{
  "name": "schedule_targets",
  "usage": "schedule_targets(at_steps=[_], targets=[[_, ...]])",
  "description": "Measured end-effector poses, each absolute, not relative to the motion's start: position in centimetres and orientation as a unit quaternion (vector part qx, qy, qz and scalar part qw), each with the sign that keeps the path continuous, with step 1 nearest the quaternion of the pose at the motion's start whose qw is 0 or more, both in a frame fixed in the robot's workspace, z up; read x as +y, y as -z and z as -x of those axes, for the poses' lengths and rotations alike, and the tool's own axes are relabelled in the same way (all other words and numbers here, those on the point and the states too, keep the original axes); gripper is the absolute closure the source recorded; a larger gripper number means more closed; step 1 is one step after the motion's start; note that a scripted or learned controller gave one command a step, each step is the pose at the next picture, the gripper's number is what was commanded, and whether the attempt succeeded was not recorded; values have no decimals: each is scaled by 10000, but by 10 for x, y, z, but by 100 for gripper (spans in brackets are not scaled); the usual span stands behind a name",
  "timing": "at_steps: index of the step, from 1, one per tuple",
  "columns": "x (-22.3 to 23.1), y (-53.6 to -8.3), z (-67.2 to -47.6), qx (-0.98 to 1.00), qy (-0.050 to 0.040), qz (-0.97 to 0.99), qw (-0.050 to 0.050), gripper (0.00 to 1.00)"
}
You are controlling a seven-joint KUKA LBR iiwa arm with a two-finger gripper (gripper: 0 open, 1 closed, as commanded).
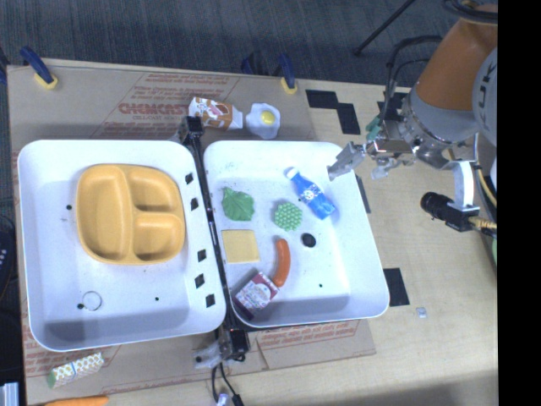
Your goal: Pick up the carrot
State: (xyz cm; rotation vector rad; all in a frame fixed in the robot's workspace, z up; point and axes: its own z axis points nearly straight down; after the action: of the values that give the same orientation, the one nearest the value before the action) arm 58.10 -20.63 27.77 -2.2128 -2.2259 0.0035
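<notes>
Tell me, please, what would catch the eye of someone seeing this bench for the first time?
Probably the yellow divided tray, lying in the left bin. Next, the scatter of small things in the right bin: a blue bottle, a green leaf, a cheese slice and the orange carrot near the front. The gripper hangs over that bin's far right corner, beside the bottle.

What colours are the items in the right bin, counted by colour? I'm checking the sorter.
Green: 2, leaf and round piece
Blue: 1, bottle
Yellow: 1, slice
Orange: 1, carrot
Red: 1, packet
Black: 1, dot
Total: 7
</notes>
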Motion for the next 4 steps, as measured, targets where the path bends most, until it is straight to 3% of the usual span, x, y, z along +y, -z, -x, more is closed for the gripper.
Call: schedule_targets(at_steps=[1, 2, 3, 4], targets=[[-188, -177, -531, -6016, -18, 7988, 26, 0], [-133, -109, -519, -5573, -17, 8303, 28, 0], [-133, -120, -519, -5583, -20, 8296, 37, 100], [-178, -188, -476, -5572, -9, 8304, 17, 100]])
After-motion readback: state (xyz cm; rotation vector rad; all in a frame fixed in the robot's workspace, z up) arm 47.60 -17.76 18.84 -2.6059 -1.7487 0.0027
